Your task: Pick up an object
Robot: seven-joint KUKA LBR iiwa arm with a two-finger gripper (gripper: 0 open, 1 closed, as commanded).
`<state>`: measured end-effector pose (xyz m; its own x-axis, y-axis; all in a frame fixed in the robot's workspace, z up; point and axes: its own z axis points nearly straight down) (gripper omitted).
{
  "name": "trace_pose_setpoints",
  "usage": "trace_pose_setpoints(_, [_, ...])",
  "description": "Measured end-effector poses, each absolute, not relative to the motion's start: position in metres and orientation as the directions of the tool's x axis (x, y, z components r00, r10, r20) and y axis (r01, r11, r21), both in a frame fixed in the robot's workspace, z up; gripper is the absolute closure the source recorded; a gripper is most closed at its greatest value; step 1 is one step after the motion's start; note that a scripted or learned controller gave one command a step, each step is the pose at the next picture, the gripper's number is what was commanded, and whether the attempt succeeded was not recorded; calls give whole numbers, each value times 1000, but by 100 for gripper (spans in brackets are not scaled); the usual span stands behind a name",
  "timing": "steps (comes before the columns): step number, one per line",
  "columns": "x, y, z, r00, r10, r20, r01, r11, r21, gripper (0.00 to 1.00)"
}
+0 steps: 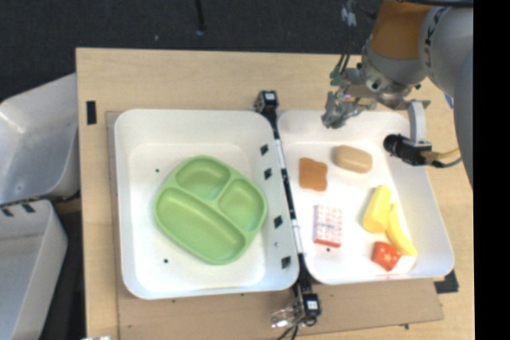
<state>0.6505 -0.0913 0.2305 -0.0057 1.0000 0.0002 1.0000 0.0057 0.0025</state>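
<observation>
two-finger metal gripper [339,114] above right white bin's [434,251] far rim | fingers: cannot tell | tan oval bun [352,159] just beside gripper, apart

The pincer [338,112] is too small and blurred to read; the arm [434,20] runs off the frame's top.

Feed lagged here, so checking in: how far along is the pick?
Done: nothing lifted yet. The bread, bun, carton, banana and strawberry all lie in the right bin. In hand: the gripper hovers over that bin's far edge. Left: descend, grasp, lift.
</observation>
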Motion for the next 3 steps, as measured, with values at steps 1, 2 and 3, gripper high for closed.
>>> trace_pose_setpoints(1, [650, -38, 243, -7, 1000, 1, 1000, 7, 4, 100])
trace_pose_setpoints(2, [649, 11, 253, -6, 1000, 0, 1000, 6, 3, 100])
trace_pose_setpoints(3, [656, 69, 242, -6, 1000, 0, 1000, 6, 4, 100])
